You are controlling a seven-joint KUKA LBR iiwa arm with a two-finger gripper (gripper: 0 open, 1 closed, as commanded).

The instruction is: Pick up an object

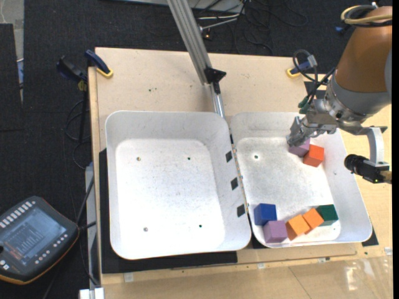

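Purple block (299,148) sits directly beneath the jaws, orange block (313,155) beside.

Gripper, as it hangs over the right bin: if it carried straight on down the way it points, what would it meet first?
Most likely the purple block right beneath the gripper, beside the orange block in the right bin. Whether it already touches the block is unclear from this slanted view.
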